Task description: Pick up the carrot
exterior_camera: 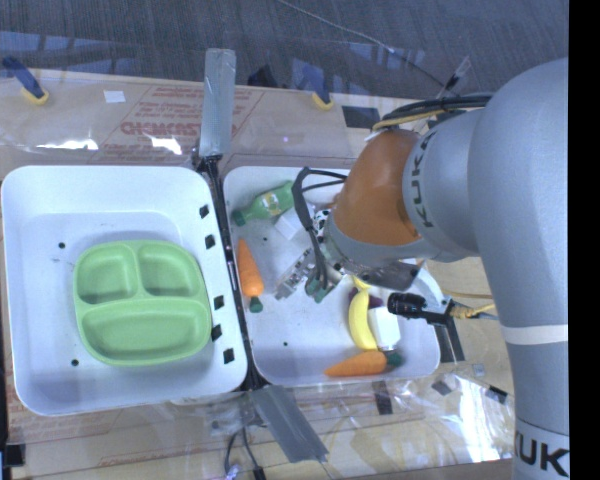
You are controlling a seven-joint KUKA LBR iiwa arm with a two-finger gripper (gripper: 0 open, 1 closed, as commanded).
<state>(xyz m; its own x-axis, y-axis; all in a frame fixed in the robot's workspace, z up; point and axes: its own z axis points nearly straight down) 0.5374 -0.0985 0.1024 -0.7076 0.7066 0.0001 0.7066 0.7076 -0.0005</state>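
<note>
Right bin (280,363), white, shallow: upper right portion hidden beneath the grey arm (510,198) and its orange band (380,193); 3 o'clock wall mostly covered. Arm cut off at the right and bottom of the view.

Hand (308,278): low over the middle of the right bin, metal fingertips pointing toward 8 o'clock. Small and dark against clutter; spread of the fingers impossible to tell. Nothing visibly between them.

Carrot (248,271): orange, lying along the right bin's 9 o'clock wall, long axis running 12 to 6, green stub at its lower end. Just beside the hand at its 9 o'clock, apparently not touching. Little room between carrot and wall.

Second orange, carrot-like piece (358,365): lying flat along the 6 o'clock wall, green tip toward 3 o'clock.

Banana (361,320): yellow, between the hand and the second orange piece, upper end partly under the wrist.

Green bottle (263,206): at 11 o'clock in the right bin, near the top wall, right end hidden by a black cable loop.

Bare white floor open at 7 o'clock of the right bin.

Left bin (20,268): holds a green divided plate (140,303), centred, bare floor all round it.

Desk (100,118): covered in clear sheeting at 12 o'clock, glare obscuring red printing.
</note>
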